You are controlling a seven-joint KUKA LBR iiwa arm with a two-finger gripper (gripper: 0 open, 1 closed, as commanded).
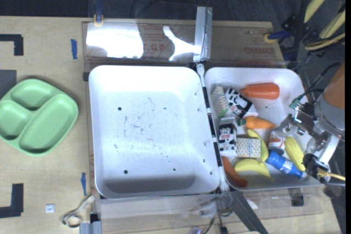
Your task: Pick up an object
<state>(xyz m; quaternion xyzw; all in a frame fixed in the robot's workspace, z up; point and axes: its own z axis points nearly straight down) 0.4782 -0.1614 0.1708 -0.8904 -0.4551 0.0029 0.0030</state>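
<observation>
Left shallow white plastic bin [104,118]: occupied the centre of the frame, floor faintly scuffed.

Right shallow white plastic bin [216,75]: sat at centre right, touching the left bin along a shared rim. Contents, all candidate pick objects:
- long orange carrot-shaped toy [260,90], upper part of the bin, lying crosswise;
- black-and-white patterned block [237,101], just left of and below the carrot;
- second black-and-white block [226,137], by the bin's left wall;
- small orange toy piece [259,123], mid-bin;
- beige square cracker-like piece [248,146], below it;
- yellow banana toy [253,166], lower part of the bin;
- blue plastic bottle [285,165], lower right, tilted;
- yellow corn-cob toy [294,152], just above the bottle;
- dark red curved piece [235,173], lower left corner.

Gripper [307,142]: at the right edge of the frame, over the right bin's right rim, near the corn cob and bottle. Finger spread could not be told; nothing was seen between them.

Green three-compartment plastic plate [35,117]: on the wooden bench at far left, well apart from both bins.
</observation>
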